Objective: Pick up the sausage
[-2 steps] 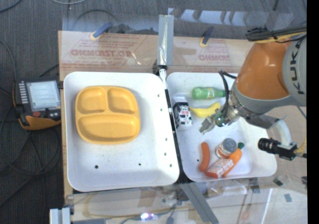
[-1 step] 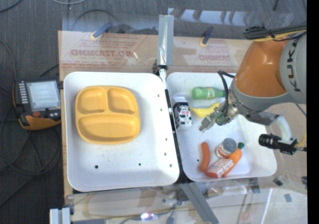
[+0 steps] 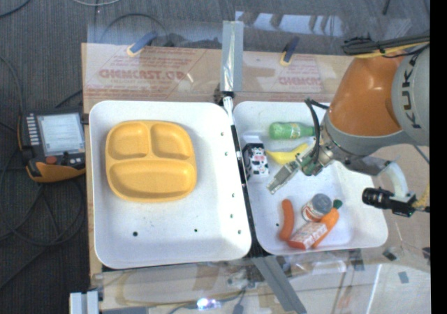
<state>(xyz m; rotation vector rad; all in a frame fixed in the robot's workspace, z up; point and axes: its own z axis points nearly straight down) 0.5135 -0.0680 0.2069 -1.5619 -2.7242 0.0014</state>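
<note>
Count under my claw (image 3: 290, 172): two white bins on the worktop, left bin (image 3: 167, 236) and right bin (image 3: 363, 236). One yellow divided plate (image 3: 150, 160), in the left. In the right: one sausage (image 3: 286, 220), one carrot (image 3: 328, 220), one banana (image 3: 288, 154), one green bottle (image 3: 290, 130), one small black-and-white toy (image 3: 258, 160), one red packet (image 3: 304, 238), one grey round cap (image 3: 320, 204).

Left bin (image 3: 126, 236): yellow divided plate (image 3: 150, 160). Right bin (image 3: 363, 232): green bottle (image 3: 290, 130), banana (image 3: 288, 155), small black-and-white item (image 3: 257, 161), carrot (image 3: 328, 222), grey-capped container (image 3: 320, 204). Handheld pendant (image 3: 52, 144) left of bench.
</note>
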